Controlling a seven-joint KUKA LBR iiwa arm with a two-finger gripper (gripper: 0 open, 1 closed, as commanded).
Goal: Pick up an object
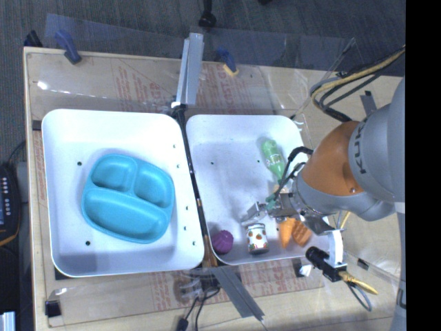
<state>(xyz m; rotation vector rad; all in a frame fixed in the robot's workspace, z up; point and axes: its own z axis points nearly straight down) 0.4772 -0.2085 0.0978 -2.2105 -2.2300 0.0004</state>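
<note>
The right bin holds several small objects. A green bottle lies near its right wall. A purple ball rests at the front left corner. A small white and orange can stands near the front wall, with an orange carrot-like piece beside it on the right. My gripper hangs low over the bin's front right part, just above the can and below the bottle. Nothing is visibly held in it.
The left bin holds a blue divided plate. A metal bar stands at the back between the bins, and another clamp sits at the front. Cables loop behind the arm at the right.
</note>
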